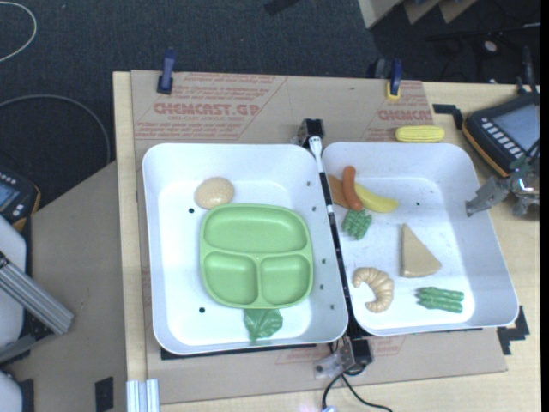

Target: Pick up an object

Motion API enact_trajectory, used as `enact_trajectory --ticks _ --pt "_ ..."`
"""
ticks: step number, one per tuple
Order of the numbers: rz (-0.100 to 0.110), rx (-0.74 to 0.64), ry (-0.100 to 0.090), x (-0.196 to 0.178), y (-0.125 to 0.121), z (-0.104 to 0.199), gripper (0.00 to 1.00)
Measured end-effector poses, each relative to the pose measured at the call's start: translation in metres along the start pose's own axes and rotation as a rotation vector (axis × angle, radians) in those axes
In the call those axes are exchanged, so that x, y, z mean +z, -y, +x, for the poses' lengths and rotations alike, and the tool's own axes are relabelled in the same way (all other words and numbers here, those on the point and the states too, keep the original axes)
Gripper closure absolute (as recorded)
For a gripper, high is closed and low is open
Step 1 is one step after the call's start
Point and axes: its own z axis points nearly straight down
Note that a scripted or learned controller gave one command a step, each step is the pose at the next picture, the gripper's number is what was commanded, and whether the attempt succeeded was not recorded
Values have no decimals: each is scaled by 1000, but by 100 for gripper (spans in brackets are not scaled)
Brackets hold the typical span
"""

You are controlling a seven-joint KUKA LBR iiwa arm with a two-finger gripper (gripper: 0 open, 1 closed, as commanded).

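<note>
The right bin [480,260] holds a red sausage [347,187], a yellow banana [377,200], a broccoli piece [357,223], a tan wedge [418,253], a croissant [375,287] and a bunch of green beans [440,298]. In the left bin [163,230] lie a green divided plate [256,255], a beige roll [214,192] and a lettuce leaf [262,323]. My gripper [486,196] shows as a grey shape at the right bin's right rim, apart from every object, with nothing seen in it.
A yellow corn cob [419,133] lies on the board behind the right bin. A black and orange pendant [508,131] sits at the far right. Blue clamps [165,71] pin the board's back edge.
</note>
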Motion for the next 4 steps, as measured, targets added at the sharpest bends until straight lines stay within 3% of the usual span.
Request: enact_trajectory --ticks 1,2,3,4 --pt "-19 -2 5 -266 44 45 0" --pt "-7 -1 4 -269 43 45 100" --pt "14 -1 -5 -113 43 60 100" --pt "16 -7 -7 31 47 156 100"
